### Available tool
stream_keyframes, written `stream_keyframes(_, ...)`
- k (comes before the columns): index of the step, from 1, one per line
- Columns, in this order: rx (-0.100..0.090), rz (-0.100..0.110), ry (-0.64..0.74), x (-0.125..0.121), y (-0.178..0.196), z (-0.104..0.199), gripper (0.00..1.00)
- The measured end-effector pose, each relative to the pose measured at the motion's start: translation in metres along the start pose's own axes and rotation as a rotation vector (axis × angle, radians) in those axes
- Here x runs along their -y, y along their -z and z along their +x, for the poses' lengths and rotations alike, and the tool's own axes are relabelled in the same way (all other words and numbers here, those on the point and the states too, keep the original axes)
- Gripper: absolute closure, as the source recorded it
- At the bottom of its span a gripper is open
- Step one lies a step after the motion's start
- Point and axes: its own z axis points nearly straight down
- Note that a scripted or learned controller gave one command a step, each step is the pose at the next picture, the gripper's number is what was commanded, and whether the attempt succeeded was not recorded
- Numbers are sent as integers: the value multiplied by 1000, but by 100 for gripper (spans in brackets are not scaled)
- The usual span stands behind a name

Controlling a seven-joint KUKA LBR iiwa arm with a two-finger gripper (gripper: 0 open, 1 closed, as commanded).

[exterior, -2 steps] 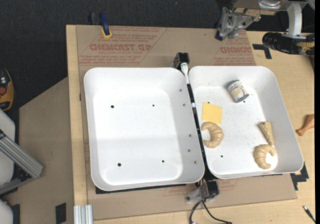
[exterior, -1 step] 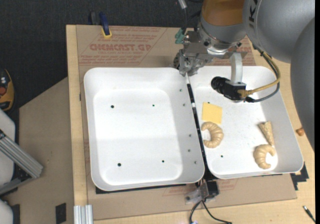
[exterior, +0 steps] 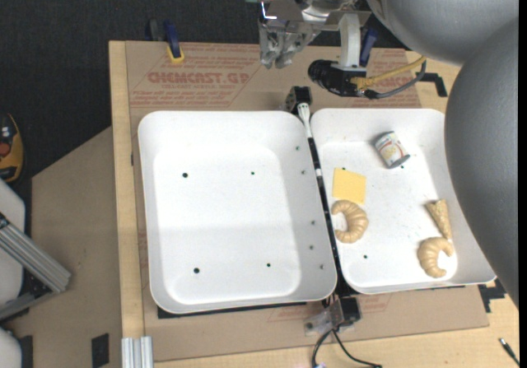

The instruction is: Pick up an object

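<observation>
You've got the grey arm [exterior: 461, 37] filling the top right, orange band up near the top edge, reaching in over the far side of the bench [exterior: 206, 70]. Next biggest: two white bins side by side. Left bin [exterior: 230, 210] has just small dark dots on its floor. Right bin [exterior: 395, 202] carries all the objs.

Gripper [exterior: 277, 55] hangs past the far rim of the left bin, over the brown board w/ red lettering, well apart from every obj. Nothing between its tips. Jaws: can't tell if apart or together, they blur into one clump from this angle.

Objs in the right bin, big to small:
- croissant [exterior: 349, 221] at the left wall, near-centre, just touching the cheese's near edge
- second croissant [exterior: 434, 256] in the near right corner
- yellow cheese slice [exterior: 348, 185], flat, beside the left wall
- small pale pastry piece [exterior: 439, 216] by the right side, just far of the second croissant
- small can [exterior: 389, 149], tipped on its side, far part of the bin
</observation>
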Motion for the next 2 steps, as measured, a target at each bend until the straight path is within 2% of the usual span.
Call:
stream_keyframes(1,0,19,2,19,-47,72,100)
stream_keyframes(2,5,16,-16,26,-56,-18,100)
